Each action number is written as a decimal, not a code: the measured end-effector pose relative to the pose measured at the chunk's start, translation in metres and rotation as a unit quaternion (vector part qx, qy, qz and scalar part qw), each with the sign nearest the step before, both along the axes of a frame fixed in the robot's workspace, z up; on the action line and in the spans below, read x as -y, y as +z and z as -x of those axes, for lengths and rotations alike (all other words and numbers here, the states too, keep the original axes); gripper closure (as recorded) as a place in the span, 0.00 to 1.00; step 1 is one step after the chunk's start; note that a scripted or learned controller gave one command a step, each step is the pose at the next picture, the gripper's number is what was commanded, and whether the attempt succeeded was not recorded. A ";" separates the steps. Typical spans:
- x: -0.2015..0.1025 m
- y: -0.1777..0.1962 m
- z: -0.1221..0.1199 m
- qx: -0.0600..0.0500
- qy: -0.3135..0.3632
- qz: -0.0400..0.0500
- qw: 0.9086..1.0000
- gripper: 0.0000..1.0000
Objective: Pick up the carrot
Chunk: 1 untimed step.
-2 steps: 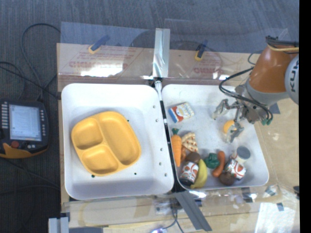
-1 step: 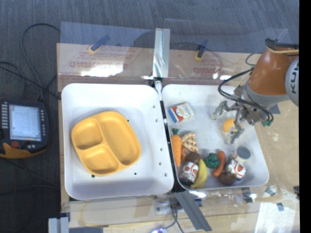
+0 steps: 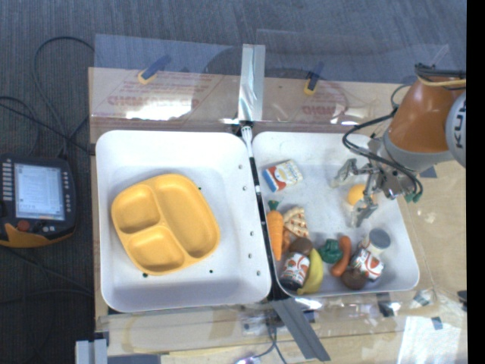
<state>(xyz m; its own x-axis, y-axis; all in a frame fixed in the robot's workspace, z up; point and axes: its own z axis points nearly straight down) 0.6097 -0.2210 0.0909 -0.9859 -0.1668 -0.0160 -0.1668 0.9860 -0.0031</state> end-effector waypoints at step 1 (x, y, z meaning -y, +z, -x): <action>-0.001 0.013 -0.003 0.004 0.000 0.002 1.000 1.00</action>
